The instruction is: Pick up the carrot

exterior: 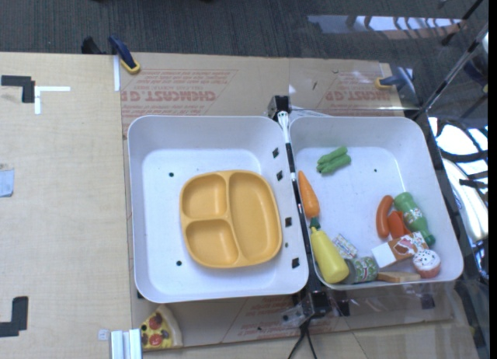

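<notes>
Where the two bins meet, the carrot (308,196) lies along the left wall of the right bin (365,126), with a yellow bottle (328,258) just beside its nearer end and green bean pods (334,160) farther back, apart from it; a yellow divided plate (231,217) sits in the left bin (155,194)

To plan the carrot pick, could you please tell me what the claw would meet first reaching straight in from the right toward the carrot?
Probably the green bottle, then the red sausage, both lying between the bin's right wall and the carrot; height unclear.
</notes>
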`<act>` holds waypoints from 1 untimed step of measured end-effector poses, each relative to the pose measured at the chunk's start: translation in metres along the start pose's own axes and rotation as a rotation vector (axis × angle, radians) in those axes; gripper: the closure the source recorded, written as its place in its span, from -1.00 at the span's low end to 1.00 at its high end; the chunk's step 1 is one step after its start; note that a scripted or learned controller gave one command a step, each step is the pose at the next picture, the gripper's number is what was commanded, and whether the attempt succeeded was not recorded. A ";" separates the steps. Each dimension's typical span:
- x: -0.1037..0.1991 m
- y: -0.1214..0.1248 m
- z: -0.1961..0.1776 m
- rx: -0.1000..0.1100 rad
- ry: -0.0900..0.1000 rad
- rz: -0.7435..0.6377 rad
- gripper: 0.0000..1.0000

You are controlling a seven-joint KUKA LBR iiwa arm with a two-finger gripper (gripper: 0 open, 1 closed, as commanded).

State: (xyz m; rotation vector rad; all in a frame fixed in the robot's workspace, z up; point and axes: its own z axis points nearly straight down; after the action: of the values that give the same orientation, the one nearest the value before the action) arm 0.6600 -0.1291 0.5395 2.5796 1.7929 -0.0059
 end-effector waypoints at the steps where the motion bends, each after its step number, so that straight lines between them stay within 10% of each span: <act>1: -0.013 0.005 0.000 0.001 0.000 0.286 -1.00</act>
State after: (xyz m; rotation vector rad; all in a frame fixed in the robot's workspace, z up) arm 0.6602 -0.1432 0.5392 2.8094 1.4071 -0.0068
